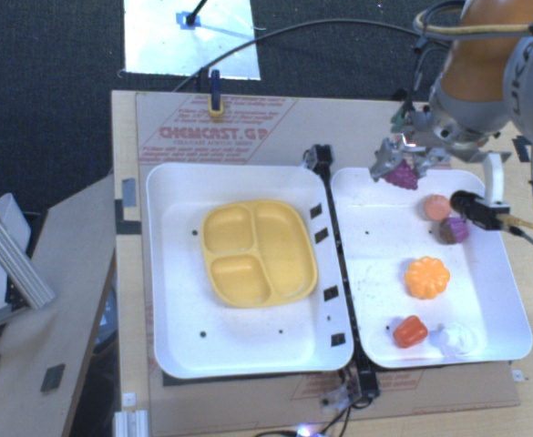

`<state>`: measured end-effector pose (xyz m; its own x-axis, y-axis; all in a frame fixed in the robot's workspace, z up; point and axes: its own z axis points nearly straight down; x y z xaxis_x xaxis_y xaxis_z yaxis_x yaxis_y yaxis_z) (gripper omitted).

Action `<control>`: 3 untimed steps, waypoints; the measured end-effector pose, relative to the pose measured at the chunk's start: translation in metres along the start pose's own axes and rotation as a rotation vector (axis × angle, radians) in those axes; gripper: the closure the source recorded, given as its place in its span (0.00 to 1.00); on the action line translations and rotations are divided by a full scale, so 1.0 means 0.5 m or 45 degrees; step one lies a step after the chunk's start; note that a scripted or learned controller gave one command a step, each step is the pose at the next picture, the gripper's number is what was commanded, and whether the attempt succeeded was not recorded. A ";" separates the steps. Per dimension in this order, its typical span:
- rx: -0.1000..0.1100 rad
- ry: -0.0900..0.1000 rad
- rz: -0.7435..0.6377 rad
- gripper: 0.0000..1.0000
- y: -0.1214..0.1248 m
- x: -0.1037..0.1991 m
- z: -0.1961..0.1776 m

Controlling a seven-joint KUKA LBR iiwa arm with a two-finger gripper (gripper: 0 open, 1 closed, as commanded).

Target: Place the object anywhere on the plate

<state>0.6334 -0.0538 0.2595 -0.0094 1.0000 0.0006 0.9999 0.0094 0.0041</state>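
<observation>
Yellow three-compartment plastic plate point(255, 252): centre of left white bin point(170, 244), bare. End effector point(401, 166): above far-left corner of right white bin point(503, 335), fingers clamped on small purple grape-like object point(402, 177). Loose in right bin: orange pumpkin-shaped toy point(427, 278), red pepper-shaped toy point(410, 331), pink round piece point(436, 207).

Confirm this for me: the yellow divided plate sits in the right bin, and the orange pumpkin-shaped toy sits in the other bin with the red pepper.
Not quite. The camera view shows the yellow divided plate in the left bin, not the right one. The rest holds: the orange pumpkin-shaped toy sits in the other bin with the red pepper.
</observation>
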 end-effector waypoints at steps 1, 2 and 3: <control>0.002 0.000 0.000 1.00 0.027 0.120 0.030; 0.002 0.001 0.000 1.00 0.040 0.232 0.027; 0.004 0.000 0.002 1.00 0.052 0.317 0.075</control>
<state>0.6581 0.1050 0.2221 -0.0079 1.0000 0.0008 1.0000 0.0079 0.0009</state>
